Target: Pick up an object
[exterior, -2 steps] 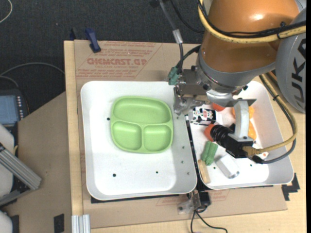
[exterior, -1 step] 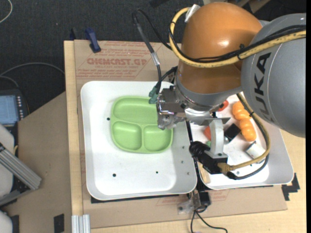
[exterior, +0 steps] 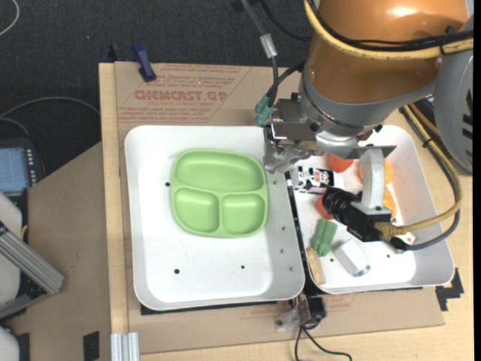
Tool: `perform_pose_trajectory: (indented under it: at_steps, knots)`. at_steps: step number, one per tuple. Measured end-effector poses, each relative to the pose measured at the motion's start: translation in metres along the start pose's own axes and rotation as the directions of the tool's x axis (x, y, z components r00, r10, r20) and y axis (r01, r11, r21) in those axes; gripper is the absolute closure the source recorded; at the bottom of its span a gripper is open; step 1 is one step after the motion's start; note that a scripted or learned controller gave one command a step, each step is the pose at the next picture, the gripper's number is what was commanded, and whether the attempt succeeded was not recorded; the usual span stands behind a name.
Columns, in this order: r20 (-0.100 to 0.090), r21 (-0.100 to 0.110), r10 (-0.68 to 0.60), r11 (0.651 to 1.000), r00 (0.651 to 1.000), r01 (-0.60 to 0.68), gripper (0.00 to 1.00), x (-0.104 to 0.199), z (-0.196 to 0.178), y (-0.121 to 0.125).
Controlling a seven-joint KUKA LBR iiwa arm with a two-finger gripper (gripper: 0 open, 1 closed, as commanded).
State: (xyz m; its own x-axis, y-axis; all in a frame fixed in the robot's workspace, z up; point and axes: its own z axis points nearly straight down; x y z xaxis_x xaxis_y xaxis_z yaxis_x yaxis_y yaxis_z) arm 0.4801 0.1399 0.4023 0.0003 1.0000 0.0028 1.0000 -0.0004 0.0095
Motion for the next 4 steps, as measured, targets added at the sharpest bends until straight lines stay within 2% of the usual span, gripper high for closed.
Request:
perform_pose_trajectory:
  at_steps: [1, 2, 3, 4]
  knots:
    - [0.005, 0.013, 0.007, 1.0, 1.0, -0.007, 1.0, -0.069, 0.017, -0.001]
    - [0.002, 0.002, 0.001, 1.0, 1.0, -0.001, 1.0, -0.083, -0.041, 0.0]
    - [0.003, -0.006, 0.005, 1.0, 1.0, -0.005, 1.0, -0.135, -0.14, 0.001]
    - [0.004, 0.025, -0.007, 1.0, 1.0, 0.007, 1.0, -0.06, -0.006, -0.002]
